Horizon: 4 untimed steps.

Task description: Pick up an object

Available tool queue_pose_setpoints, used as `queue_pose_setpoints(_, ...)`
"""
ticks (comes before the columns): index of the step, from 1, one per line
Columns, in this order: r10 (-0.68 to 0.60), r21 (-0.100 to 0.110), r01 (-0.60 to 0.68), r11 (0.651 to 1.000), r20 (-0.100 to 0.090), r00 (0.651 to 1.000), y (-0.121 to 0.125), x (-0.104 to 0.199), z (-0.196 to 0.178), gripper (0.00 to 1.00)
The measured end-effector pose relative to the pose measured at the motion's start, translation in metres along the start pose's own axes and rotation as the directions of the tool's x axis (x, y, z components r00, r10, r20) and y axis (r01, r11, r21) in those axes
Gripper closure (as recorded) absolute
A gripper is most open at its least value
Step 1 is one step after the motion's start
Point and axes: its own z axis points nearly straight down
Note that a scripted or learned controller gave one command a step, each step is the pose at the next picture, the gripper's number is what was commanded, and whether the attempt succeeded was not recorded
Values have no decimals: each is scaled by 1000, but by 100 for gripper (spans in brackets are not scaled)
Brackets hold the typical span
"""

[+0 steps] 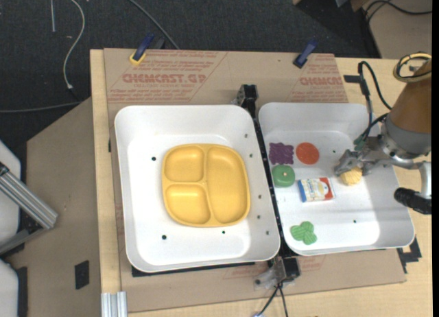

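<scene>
Yellow lump (352, 178) sits near the right bin's (384, 237) right edge, just below-right of our gripper (346, 165), touching or nearly so. We cannot tell the jaws' state; no long axis evident.

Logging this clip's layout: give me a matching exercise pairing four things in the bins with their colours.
Things:
1. divided plate
2. grapes
3. disc
4. broccoli

Colours:
A. green
B. orange-red
C. yellow
D. purple

Pairs: 1-C, 2-D, 3-B, 4-A
</scene>
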Motion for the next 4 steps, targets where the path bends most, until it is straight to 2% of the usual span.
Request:
queue_pose_setpoints(1, -1, -8, 1, 1000, 4, 1000, 11, 4, -54, 100)
queue_pose_setpoints(3, -1, -8, 1, 1000, 5, 1000, 16, 5, -153, 100)
queue_pose_setpoints(4, -5, 0, 5, 1000, -1, 1000, 25, 59, -146, 100)
